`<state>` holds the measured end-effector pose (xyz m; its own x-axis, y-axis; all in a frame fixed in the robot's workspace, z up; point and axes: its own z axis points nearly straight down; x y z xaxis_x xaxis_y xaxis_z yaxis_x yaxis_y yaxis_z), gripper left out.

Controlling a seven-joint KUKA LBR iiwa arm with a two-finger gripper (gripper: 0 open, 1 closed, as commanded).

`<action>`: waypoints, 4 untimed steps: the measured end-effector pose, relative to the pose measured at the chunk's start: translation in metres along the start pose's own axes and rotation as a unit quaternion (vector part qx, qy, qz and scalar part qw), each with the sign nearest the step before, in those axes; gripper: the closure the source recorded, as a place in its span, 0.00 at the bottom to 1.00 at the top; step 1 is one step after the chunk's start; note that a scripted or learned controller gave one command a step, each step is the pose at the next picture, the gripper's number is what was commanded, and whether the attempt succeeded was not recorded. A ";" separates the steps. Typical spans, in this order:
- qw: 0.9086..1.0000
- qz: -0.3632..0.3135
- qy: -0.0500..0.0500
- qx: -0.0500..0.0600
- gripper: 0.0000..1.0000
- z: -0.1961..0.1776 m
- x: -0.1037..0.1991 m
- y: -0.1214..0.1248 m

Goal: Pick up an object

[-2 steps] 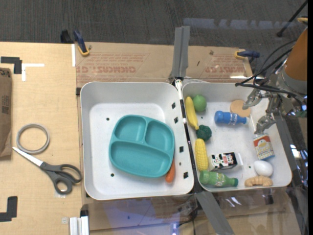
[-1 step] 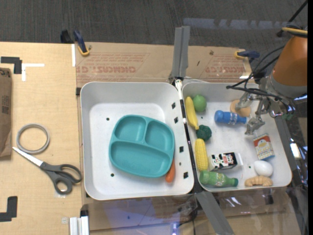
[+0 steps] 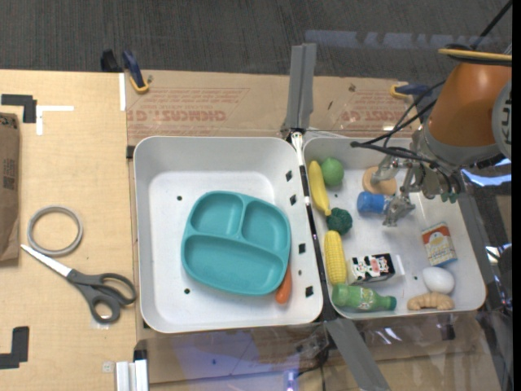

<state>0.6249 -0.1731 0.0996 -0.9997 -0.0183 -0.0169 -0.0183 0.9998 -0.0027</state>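
My gripper (image 3: pixel 398 210) hangs over the upper middle of the right bin (image 3: pixel 468 243), below the arm's orange band. A blue cup (image 3: pixel 371 204) lies just left of it and a tan ring-shaped pastry (image 3: pixel 379 179) sits just above that. I see nothing held in the gripper. Along the bin's left side lie a banana (image 3: pixel 316 187), a green ball-like fruit (image 3: pixel 331 170), a broccoli (image 3: pixel 339 220) and a corn cob (image 3: pixel 334 256). Lower down are a black-and-white carton (image 3: pixel 376 267), a green bottle (image 3: pixel 363 299), a white egg (image 3: pixel 438 280), a croissant (image 3: pixel 430 302) and a red-and-white box (image 3: pixel 438 244).
The left bin (image 3: pixel 155 218) holds a teal divided plate (image 3: pixel 237 243) with a carrot (image 3: pixel 283 287) at its lower right edge. On the bench to the left lie scissors (image 3: pixel 88 283) and a tape roll (image 3: pixel 54 229). Cables trail from the arm at the right.
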 end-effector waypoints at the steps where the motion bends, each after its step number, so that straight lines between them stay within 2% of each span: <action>1: 1.000 0.005 0.000 -0.001 0.00 0.000 0.000 0.046; 2: 0.999 0.039 0.007 -0.001 0.00 0.005 0.098 -0.035; 3: 0.997 0.076 0.006 -0.001 0.00 0.005 0.084 -0.046; 4: 0.992 0.125 0.006 0.000 0.00 0.005 0.080 -0.047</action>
<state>0.5457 -0.2214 0.0929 -0.9729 0.2311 -0.0050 0.2311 0.9729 0.0008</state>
